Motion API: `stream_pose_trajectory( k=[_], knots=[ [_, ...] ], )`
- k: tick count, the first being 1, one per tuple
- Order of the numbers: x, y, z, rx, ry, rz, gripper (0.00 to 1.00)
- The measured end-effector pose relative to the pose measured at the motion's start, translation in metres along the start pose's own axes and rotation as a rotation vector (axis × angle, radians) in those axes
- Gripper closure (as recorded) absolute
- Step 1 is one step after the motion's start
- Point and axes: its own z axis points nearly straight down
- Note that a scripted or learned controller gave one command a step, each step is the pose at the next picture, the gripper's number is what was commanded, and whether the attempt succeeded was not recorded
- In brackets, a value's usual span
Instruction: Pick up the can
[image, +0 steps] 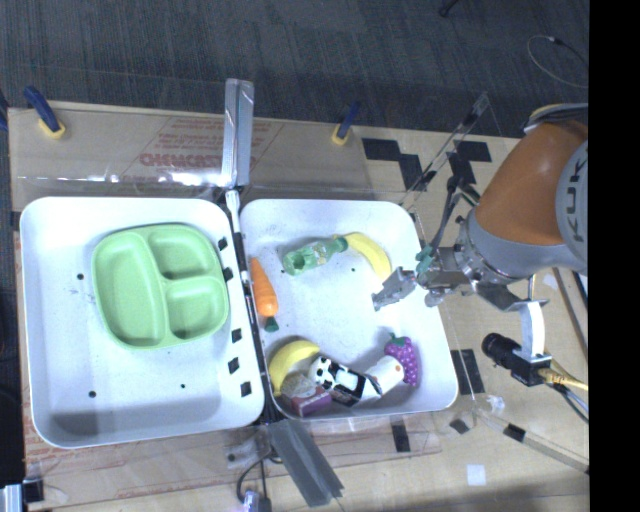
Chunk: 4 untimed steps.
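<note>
Left bin (55, 330) has a green divided plate (160, 285). The arm (530, 205) hangs its gripper (393, 290) over the right bin (335, 320), nothing in it, can't tell if it's open or closed. The purplish can (311, 403) lies by the near wall, well apart from the gripper.

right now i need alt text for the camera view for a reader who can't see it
A grey and orange robot arm reaches in from the right, its gripper above the right bin, which holds a carrot, a banana, a green bottle, grapes and other small items. The left bin holds a green divided plate.
</note>
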Motion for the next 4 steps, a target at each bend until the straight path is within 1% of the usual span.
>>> stream_pose_trajectory(
  k=[1, 2, 3, 4],
  knots=[
    [0.012, 0.005, 0.143, 0.003, 0.001, 0.392, 0.00],
    [0.054, 0.100, 0.149, 0.001, 0.001, 0.723, 0.00],
    [0.053, 0.104, 0.149, -0.001, 0.001, 0.719, 0.00],
    [-0.010, 0.094, 0.149, -0.001, 0.001, 0.823, 0.00]
  ],
)
